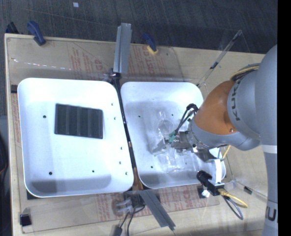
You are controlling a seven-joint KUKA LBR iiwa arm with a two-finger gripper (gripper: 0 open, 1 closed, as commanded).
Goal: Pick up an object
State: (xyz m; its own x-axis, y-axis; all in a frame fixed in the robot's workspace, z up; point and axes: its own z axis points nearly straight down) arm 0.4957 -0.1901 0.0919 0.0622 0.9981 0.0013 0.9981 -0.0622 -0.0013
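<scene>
The grey arm with the orange band reaches in from 3 o'clock and its gripper (180, 142) is down inside the right shallow white bin (135, 102), among crumpled clear plastic objects (164, 132) at the bin's centre. I cannot tell how the gripper is set. Nothing looks lifted yet, so I judge the pick unfinished. A dark ribbed rectangular pad (79, 121) lies in the left white bin (32, 90).

You see the counter (184, 63), a pale wood-toned board with faint red print, filling most of the frame. Two shallow white bins sit side by side on it: the left bin (37, 132) mid-left, the right bin (145, 95) at center. Blue clamps (36, 32) grip its upper edge.
</scene>
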